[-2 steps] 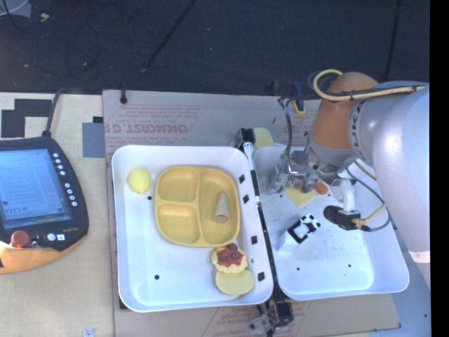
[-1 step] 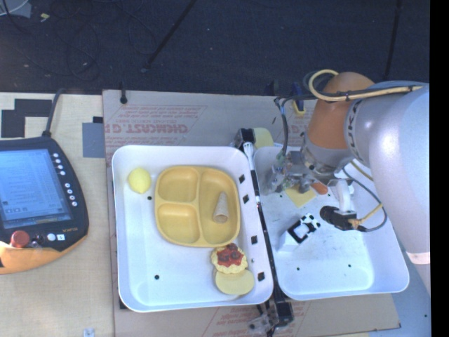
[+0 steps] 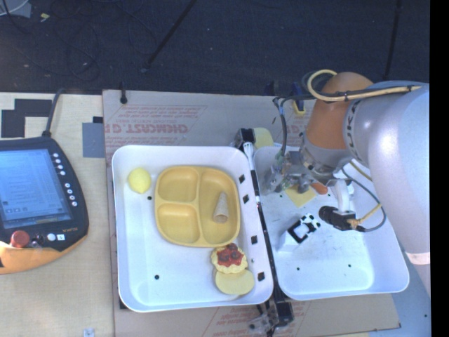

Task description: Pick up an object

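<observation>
Gripper (image 3: 293, 181) was down in the right bin (image 3: 351, 276), over a yellow piece (image 3: 302, 196) at the bin's upper left. Couldn't tell its state. Looked like the reach/grasp step. Next call: confirm a pinch on the piece, then lift straight up, clear of the divider (image 3: 254, 202).

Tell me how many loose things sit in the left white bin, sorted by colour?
Yellow: 3, namely the divided plate, the lemon and the flat round piece.
Beige: 1, the cone lying in the plate's right compartment.
Red-topped: 1, the tart.
Total: 5
</observation>
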{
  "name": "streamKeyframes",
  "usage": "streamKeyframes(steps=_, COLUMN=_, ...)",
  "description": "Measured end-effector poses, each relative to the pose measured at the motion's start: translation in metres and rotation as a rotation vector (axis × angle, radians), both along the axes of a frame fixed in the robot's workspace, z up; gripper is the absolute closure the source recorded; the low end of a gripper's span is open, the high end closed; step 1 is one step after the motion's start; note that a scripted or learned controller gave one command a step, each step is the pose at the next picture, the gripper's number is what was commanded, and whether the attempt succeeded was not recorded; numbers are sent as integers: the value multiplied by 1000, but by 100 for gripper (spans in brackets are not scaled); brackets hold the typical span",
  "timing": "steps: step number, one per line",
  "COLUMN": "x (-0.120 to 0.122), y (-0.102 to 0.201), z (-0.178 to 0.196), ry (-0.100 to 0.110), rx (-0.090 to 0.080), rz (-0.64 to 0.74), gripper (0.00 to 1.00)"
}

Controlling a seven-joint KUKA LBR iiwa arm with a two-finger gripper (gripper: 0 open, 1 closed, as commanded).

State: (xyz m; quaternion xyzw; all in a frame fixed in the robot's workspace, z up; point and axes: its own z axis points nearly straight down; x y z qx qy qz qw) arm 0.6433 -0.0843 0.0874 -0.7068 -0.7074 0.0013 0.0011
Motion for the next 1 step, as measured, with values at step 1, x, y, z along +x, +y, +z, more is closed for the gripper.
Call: streamKeyframes(steps=1, x=0, y=-1, z=0, ry=0, rx=0, rz=0, gripper=0)
